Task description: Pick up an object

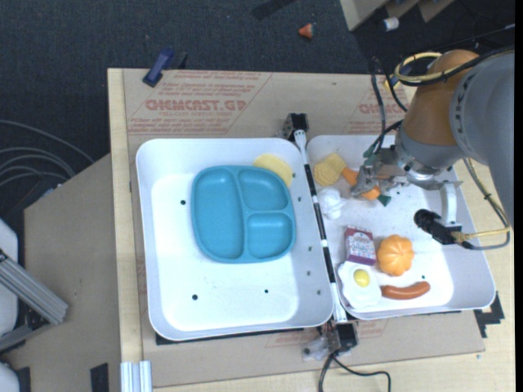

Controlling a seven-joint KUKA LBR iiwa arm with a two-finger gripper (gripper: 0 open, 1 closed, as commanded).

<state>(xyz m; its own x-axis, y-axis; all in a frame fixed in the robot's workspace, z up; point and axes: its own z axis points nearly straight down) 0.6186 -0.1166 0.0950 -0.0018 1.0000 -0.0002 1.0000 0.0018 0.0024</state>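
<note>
My gripper [373, 180] is low over the back of the right bin [470, 260], hanging from the grey arm with the orange band [433, 109]. Directly at its tip lie small orange pieces [353, 175], partly covered by the gripper. A yellow wedge [330, 168] sits just to its left and a white lump [331, 204] lies in front of that. Nearer the front are a maroon packet [359, 245], an orange fruit [396, 254], a fried egg [359, 280] and a sausage [404, 291].
The left bin [163, 251] holds a blue divided tray [243, 212] with a yellow round piece [274, 168] behind it. A black clamp [296, 126] sits where the bins meet. Cables [482, 235] trail from the arm over the right bin's far side.
</note>
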